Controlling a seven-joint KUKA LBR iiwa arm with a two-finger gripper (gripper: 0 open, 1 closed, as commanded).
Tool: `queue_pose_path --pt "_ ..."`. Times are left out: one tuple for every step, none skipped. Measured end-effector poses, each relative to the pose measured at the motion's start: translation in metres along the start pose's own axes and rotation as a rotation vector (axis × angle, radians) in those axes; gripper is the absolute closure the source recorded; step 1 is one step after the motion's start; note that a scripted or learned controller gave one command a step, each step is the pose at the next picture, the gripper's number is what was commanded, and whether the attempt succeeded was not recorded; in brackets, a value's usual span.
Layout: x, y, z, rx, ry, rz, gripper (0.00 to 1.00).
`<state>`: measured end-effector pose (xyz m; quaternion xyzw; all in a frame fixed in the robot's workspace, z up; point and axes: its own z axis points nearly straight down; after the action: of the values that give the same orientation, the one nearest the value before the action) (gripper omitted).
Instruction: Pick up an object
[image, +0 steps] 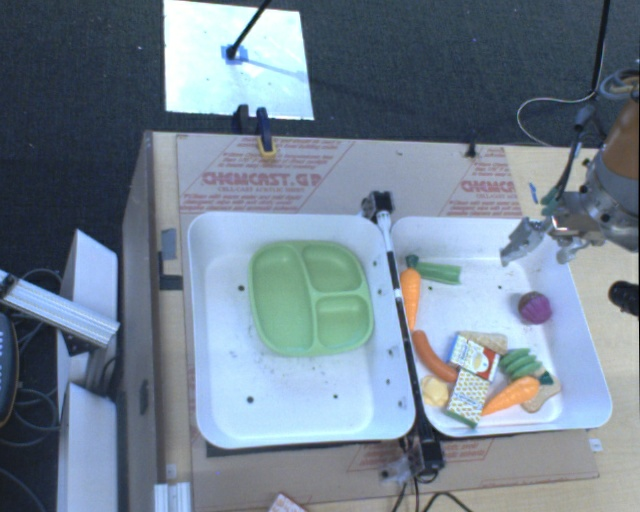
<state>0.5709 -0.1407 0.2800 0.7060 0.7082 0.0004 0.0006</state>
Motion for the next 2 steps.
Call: queue_pose_path --pt "-0.004 0.016 0.133 0.005 0.001 0.002 0.00" --pt "-0.009 0.059 0.194 -0.003 0.000 -0.001 0.00"
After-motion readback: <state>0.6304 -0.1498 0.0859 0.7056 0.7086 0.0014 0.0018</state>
